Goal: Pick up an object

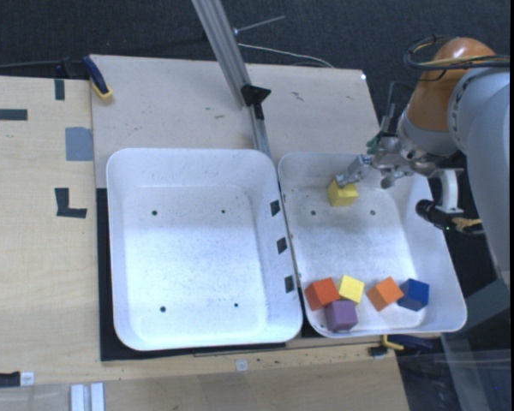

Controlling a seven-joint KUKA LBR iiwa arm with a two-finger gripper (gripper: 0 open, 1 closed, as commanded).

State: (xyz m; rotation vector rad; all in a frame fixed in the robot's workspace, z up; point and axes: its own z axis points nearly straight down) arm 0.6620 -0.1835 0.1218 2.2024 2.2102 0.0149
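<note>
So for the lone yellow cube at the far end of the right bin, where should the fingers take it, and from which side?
Grip the yellow cube across two opposite flat side faces, coming straight down from above. It sits alone on the floor of the right white bin, apart from the walls, so the sides look free. The gripper is right beside it. It looks slightly turned, so the wrist probably needs to be aligned.

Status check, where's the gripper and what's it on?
Gripper over right bin, at yellow block. Grasp unconfirmed. Five more blocks at the near end, well apart.
</note>
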